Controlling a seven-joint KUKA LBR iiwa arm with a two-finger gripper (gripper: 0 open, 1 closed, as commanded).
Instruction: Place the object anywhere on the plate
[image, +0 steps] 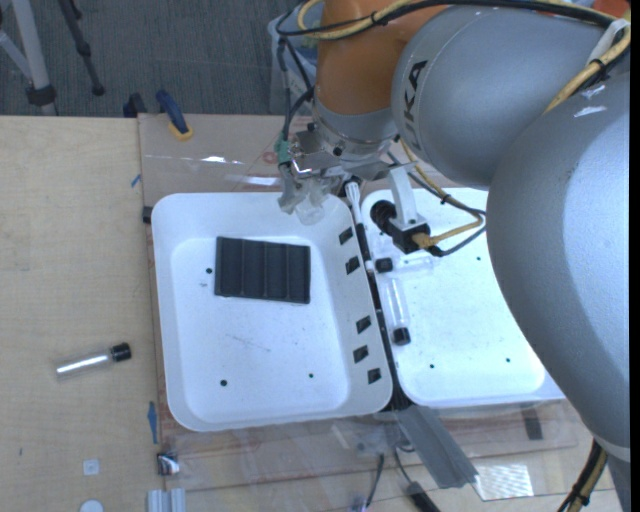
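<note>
The gripper (305, 195) hangs over the left bin's (163, 320) 12 o'clock rim; wide, narrow or holding, I cannot tell. 1 black ribbed plate (263, 269) lies near, at its 7 o'clock. There are 2 clear, black-capped vials: the bench vial (92, 360) on the bench (70, 230) at that bin's 9 o'clock, and the bin vial (396, 305) along the right bin's (470, 340) 9 o'clock wall. The arm (480, 110) reaches in from 2 o'clock, wrist pointing down.

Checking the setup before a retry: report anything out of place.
A capped clear vial lies on the bench, outside the left bin and away from the black plate, so it looks stray.
</note>
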